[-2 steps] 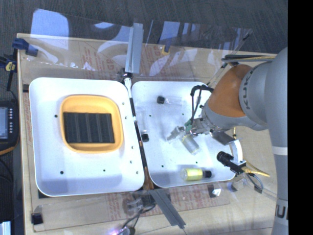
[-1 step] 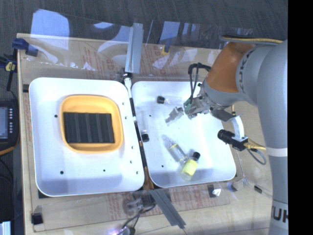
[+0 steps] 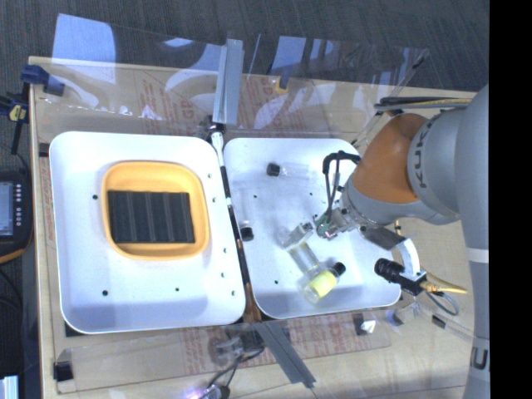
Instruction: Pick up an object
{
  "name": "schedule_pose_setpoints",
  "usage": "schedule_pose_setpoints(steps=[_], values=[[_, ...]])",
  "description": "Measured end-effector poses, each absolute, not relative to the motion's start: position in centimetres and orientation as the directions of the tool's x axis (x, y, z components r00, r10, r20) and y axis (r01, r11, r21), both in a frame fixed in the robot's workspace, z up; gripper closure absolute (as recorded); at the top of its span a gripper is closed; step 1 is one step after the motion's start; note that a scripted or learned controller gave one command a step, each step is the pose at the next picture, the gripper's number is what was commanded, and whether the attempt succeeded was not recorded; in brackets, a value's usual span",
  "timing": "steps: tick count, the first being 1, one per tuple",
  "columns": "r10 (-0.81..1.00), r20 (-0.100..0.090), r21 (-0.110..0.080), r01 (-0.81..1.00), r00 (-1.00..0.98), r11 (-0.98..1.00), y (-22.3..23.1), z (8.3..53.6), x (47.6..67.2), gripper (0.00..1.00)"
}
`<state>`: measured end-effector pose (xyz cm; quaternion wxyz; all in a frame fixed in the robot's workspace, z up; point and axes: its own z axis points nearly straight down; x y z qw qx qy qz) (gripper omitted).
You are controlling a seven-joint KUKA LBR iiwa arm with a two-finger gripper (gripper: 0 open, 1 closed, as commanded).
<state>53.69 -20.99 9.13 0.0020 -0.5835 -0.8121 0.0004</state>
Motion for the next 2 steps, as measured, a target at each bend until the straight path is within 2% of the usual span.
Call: schedule_pose_setpoints(steps=[1, 2], values=[[0.946, 0.002, -0.004, 0.946, -0.324, 0.324, -21.0, 10.2, 53.7, 1.00], [0.948, 0.001, -0.001, 0.948, -0.317, 0.317, -16.0, 18.4, 58.6, 1.00]])
